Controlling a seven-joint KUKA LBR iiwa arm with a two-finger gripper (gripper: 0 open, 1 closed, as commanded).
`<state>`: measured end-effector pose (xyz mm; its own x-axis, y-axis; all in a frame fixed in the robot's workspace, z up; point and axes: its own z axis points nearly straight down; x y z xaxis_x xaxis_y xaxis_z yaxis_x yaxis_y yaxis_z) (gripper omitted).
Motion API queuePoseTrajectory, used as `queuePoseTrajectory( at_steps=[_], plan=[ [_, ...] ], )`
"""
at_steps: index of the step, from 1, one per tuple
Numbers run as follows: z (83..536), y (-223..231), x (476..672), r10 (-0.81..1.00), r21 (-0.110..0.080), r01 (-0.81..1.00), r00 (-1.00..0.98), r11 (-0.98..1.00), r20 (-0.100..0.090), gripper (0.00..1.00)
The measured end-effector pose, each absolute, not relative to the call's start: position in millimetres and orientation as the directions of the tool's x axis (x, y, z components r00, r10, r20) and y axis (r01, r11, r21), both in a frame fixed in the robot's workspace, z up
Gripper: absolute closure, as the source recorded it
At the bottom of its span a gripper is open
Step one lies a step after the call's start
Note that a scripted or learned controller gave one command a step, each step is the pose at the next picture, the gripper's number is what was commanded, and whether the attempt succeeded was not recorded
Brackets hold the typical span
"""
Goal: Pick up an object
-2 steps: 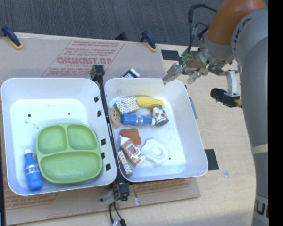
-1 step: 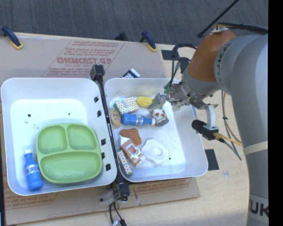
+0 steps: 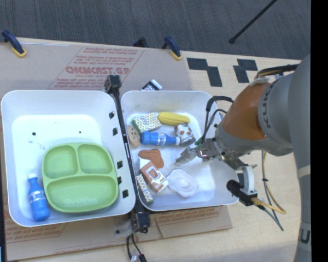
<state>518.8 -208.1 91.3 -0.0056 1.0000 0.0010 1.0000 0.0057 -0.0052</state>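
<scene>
The gripper hangs low inside the right bin, its fingers parted and nothing between them; it sits just above the clear plastic lid, probably lining up a grab. The candidates crowd the bin's left half: blue bottle, yellow banana, snack box; the left bin holds a green divided plate, so reaching there seems unlikely.

Arm cut off at right edge; its wrist covers the right bin's right wall. Gripper fingers too small and blurred to read. Cardboard print partly illegible.
</scene>
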Motion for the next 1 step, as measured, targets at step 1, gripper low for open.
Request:
queuePoseTrajectory(
  at_steps=[1],
  plan=[
    [101.9,-207.8,520.0,1.0,-0.005,1.0,-0.012,0.012,0.0,1.0]
  ],
)
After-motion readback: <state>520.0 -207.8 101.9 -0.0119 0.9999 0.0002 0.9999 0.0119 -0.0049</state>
